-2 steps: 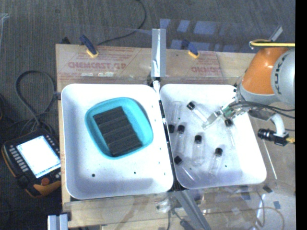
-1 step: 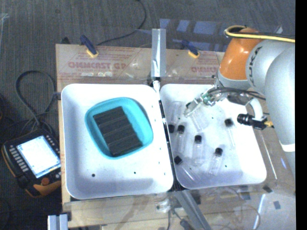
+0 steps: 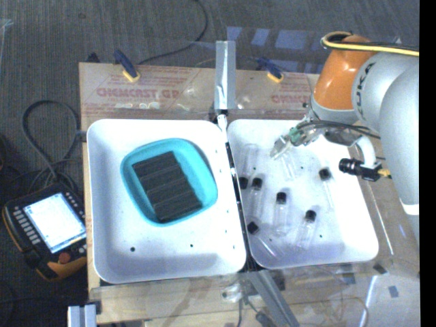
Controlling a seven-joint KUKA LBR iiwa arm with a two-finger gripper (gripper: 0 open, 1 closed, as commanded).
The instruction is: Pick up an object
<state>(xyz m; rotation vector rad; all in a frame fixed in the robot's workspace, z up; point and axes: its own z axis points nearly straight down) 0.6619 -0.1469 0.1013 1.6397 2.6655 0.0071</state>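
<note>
Several clear plastic vials with black caps lie scattered in the right white bin. One vial lies near the bin's middle and another lies toward its front. A third rests by the left wall. My gripper hangs over the back part of this bin, above the vials, at the end of the grey arm with its orange band. Nothing shows between its tips.
The left white bin holds a cyan dish with a black ribbed block in it. A divider rail runs between the bins. A teach pendant and cables lie left of the bench.
</note>
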